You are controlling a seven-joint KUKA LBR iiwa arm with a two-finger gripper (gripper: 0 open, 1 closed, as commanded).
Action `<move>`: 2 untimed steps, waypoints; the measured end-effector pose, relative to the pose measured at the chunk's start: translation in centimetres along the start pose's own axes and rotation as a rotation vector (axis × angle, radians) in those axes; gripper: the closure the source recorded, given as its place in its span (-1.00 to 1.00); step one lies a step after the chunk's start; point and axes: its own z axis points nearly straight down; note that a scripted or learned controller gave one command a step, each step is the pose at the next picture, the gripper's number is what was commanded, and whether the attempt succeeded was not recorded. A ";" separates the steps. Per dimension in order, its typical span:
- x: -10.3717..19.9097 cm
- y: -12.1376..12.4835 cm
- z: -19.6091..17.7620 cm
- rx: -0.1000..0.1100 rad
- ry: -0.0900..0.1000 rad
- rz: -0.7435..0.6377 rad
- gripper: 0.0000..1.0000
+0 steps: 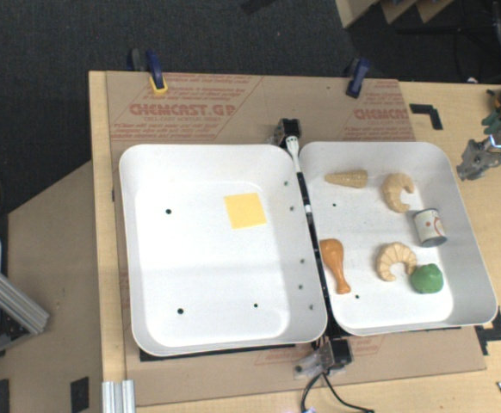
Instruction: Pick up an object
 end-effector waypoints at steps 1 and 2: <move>0.3 -5.2 4.0 0.003 0.002 -0.003 1.00; 0.2 -11.1 7.2 0.005 0.004 -0.002 1.00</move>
